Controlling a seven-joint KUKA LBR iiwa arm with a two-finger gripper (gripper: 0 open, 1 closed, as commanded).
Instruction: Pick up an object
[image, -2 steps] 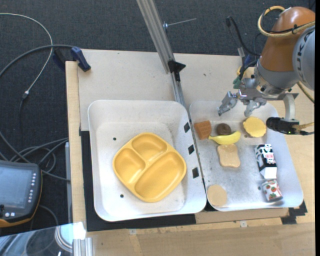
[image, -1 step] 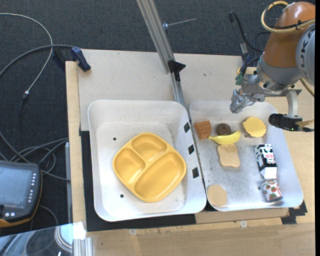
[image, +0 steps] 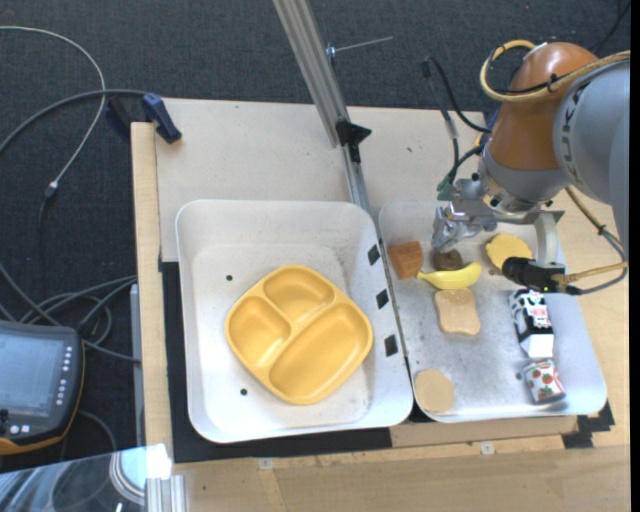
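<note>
The camera view looks down on a wooden bench (image: 250, 150) carrying two shallow white bins side by side. The left white bin (image: 200, 240) holds a yellow plastic plate with three compartments (image: 299, 333), lying flat near the bin's middle. The right white bin (image: 580, 370) holds the loose items. A small brown block resembling a piece of bread crust (image: 405, 259) lies at the bin's left side, near the wall between the bins. A yellow toy banana (image: 452, 277) lies just to its right, with a dark rounded piece touching its upper edge. Below the banana lies a tan slice of toy bread (image: 458, 313), and further down, near the bin's front rim, a round tan disc like a biscuit (image: 434, 390). A flat pale-yellow disc (image: 508, 248) sits toward the bin's rear right, partly covered by the arm. A black-and-white carton (image: 532, 322) lies along the right side, with a small white container with red spots (image: 543, 381) below it. The two-finger gripper (image: 450, 232) hangs over the rear of the right bin, just above the banana – whether it is wide or narrow cannot be told, and nothing is seen clamped in it. The grey arm with the orange band (image: 540, 110) enters from the right.
</note>
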